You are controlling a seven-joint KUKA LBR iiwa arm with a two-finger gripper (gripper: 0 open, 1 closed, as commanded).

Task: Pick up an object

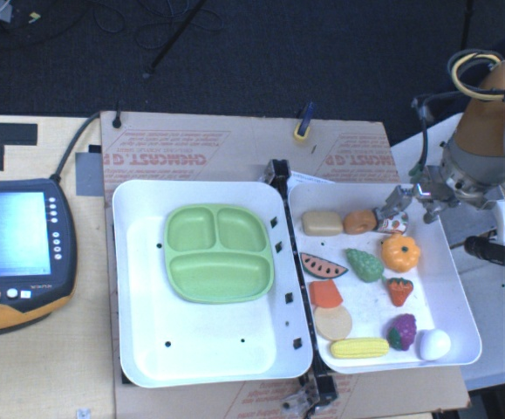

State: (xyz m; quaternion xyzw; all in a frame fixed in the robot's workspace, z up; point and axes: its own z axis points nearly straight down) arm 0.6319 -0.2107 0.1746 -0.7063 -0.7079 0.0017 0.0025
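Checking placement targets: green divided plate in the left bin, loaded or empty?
Empty. All three compartments of the green plate show bare green; the toy food lies in the right bin.

Surface [25, 356]: cardboard sheet [235, 151] carrying two white bins, left bin [139, 321] and right bin [461, 321]; control pendant [17, 251] at left.

Bright even light, soft shadows, slightly grainy
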